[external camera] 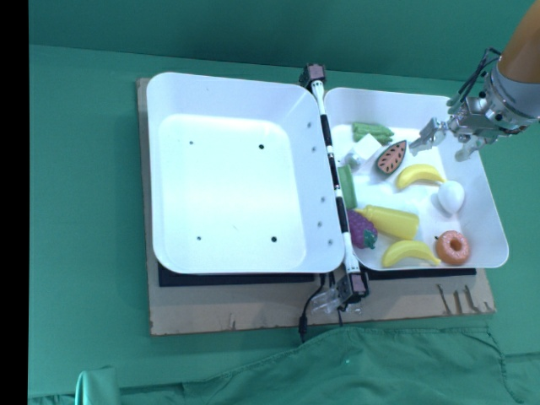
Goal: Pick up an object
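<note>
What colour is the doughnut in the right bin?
Orange, with a pale ring around its hole; the doughnut shows in the camera view.

I see toy food loose in right bin point(494, 226): two bananas point(419, 175) point(410, 253), watermelon slice point(391, 158), donut point(454, 247), white egg point(450, 196), grapes point(363, 228), green beans point(372, 131), yellow bottle point(393, 221).

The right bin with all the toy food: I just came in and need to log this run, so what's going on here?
A grey arm with an orange band reaches in from the right, its gripper open above the right bin, holding nothing. Below it lie a watermelon slice, two bananas, a white egg, a donut, grapes and a yellow bottle-like piece. The left bin sits alongside. Nothing has been picked up yet.
</note>
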Action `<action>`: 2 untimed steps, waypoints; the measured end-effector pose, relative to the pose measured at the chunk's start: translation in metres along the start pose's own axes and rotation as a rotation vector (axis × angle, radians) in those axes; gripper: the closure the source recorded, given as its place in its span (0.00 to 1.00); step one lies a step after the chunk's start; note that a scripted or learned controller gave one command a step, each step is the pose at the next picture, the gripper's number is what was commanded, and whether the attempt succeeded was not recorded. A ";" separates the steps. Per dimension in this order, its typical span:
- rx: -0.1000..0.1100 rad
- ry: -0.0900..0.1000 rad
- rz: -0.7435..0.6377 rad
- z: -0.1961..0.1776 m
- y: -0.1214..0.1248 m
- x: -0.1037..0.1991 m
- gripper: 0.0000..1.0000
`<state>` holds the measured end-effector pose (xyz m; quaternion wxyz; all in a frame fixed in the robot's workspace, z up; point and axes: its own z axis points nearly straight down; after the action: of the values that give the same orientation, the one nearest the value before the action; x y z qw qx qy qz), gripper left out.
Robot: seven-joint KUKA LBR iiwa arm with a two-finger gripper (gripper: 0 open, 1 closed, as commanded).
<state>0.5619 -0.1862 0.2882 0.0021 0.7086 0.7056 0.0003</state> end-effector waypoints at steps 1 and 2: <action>0.000 0.000 0.000 0.000 0.000 0.000 0.00; 0.007 0.002 0.003 0.036 -0.053 -0.002 0.00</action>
<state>0.5095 -0.1877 0.2519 -0.0013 0.7096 0.7046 -0.0014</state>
